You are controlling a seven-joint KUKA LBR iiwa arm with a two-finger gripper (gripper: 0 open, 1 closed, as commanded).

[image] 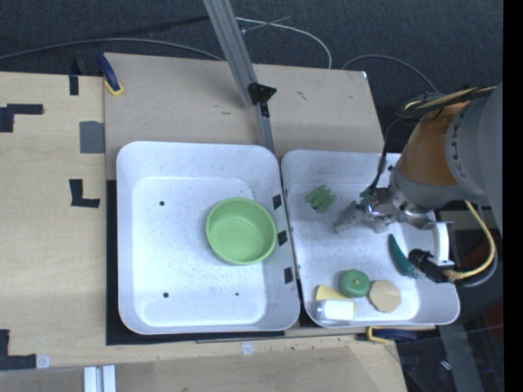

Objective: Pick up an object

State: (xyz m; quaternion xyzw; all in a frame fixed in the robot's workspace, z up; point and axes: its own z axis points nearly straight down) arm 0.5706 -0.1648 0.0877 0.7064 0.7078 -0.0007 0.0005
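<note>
My gripper [353, 211] hangs low over the middle of the right bin [304, 243], open, with nothing between its fingers. A small green knobbly object [320, 198] lies just to its left, apart from it. A teal curved piece [400, 256] lies below and to the right of the gripper. Along the bin's front edge sit a green round disc [355, 282], a tan round piece [385, 296], a yellow wedge [326, 292] and a white block [337, 309]. A light green bowl [240, 231] stands in the left bin [147, 292].
The arm's grey body and orange band [433, 158] reach in over the right bin's right side, with cables beside it. A grey pole [237, 51] slants across the bench behind the bins. A raised divider [288, 243] separates the two bins.
</note>
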